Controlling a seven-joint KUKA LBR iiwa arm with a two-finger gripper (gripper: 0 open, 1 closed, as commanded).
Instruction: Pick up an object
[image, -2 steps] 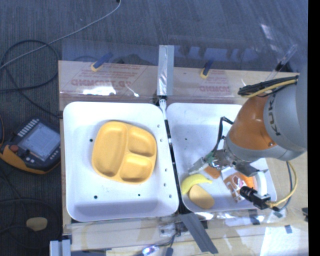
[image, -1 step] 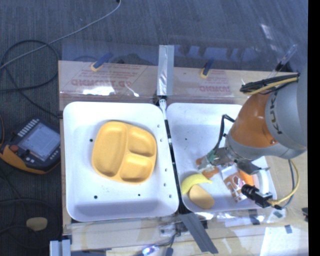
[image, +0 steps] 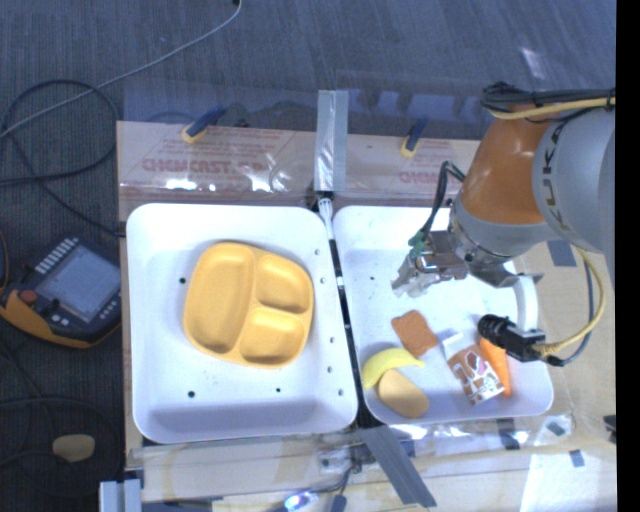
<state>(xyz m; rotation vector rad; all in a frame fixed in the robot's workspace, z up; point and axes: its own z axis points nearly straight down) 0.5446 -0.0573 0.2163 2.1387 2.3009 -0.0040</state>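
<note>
Camera view is looking down on the right bin, where the things to pick from are lying bunched in its lower half: a flat orange-brown slice near the middle of the bin floor, a yellow banana just below and to the left of it, a rounded yellow-orange piece touching the banana's lower side, and, toward the lower right corner, a small carton lying tilted with an orange carrot resting against its right side. The gripper is hanging over the upper middle of this bin, above and a little left of the slice and apart from it; its pale fingers are pointing down and to the left, nothing is showing between them, and how wide they are standing I cannot tell from this angle. The grey arm with its orange band is reaching in from the upper right of the frame, and a black and yellow cable is looping from it down over the bin's right rim. The left bin is holding a yellow divided tray lying flat near its centre. At the far left of the frame a handheld controller is sitting on the dark carpet, with black cables running around it.
</note>
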